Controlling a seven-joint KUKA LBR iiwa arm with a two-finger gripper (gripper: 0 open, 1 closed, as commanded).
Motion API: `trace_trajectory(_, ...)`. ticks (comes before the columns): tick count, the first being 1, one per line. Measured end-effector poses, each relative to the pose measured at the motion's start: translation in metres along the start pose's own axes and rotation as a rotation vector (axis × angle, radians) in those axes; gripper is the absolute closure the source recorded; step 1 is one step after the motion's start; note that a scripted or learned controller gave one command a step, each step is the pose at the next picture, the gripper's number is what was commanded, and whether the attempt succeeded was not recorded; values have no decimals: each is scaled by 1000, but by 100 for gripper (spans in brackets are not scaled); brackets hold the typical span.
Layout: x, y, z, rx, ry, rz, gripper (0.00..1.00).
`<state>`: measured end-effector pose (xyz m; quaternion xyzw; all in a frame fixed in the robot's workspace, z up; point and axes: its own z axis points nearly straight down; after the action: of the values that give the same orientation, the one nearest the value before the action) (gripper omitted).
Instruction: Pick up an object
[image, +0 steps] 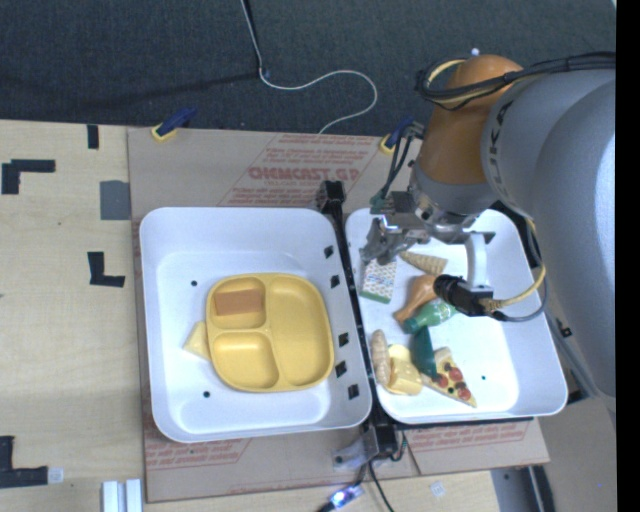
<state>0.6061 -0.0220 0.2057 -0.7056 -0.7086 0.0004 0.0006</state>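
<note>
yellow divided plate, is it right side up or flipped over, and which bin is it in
Right side up: the yellow divided plate shows its three hollow compartments facing the camera, one holding a brownish block. It lies flat in the left bin.

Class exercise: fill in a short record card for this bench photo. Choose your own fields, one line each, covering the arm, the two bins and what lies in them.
arm: grey with an orange band, reaching in from the right
gripper: low over the right bin's far left corner
left bin: holds a yellow divided tray
right bin: holds small toy foods, among them a pizza slice and a green bottle
under the bins: brown cardboard
</note>
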Motion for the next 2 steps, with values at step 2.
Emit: trace_trajectory(2,68,39,-11,-1,0,2,100)
